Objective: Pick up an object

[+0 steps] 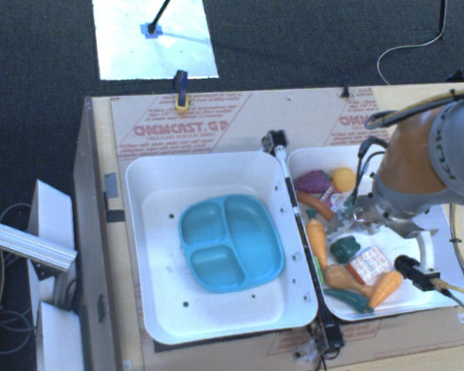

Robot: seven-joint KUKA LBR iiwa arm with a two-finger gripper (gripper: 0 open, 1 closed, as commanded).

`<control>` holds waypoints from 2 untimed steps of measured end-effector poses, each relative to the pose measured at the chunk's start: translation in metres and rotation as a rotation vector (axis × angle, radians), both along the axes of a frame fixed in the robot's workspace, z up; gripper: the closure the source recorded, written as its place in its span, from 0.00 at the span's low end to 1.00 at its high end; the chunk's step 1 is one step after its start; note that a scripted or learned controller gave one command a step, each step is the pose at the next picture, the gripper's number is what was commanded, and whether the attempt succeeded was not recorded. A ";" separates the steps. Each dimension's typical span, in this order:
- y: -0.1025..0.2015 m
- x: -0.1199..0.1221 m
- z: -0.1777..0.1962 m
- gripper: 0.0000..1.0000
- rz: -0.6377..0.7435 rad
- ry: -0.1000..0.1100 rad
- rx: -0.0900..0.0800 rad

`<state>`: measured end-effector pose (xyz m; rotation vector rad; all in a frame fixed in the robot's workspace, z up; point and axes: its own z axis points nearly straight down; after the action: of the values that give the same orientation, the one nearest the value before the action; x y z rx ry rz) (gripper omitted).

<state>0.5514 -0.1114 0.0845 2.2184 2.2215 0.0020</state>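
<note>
Arm: while the tray is lying in the left bin, hovering over right-bin food.
Pincer: grip unclear.

A blue divided plate lies in the left white bin. Both bins sit on the tabletop. A yellow clamp grips its far edge.

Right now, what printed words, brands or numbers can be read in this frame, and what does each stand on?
"CHEMCAST GP": red print on the brown protective sheet behind the left bin.
The same red print repeats by the right bin, partly hidden by the arm.
Smaller red lines on that sheet: too blurred to read.
Red and white packet: print too small to read.
</note>
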 end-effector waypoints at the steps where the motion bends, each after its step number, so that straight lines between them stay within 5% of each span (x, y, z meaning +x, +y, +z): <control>1: 0.012 0.041 0.002 0.00 -0.003 -0.003 -0.009; 2: 0.010 -0.002 0.001 0.00 -0.003 -0.002 -0.005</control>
<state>0.5495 -0.1019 0.0854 2.2184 2.2140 -0.0013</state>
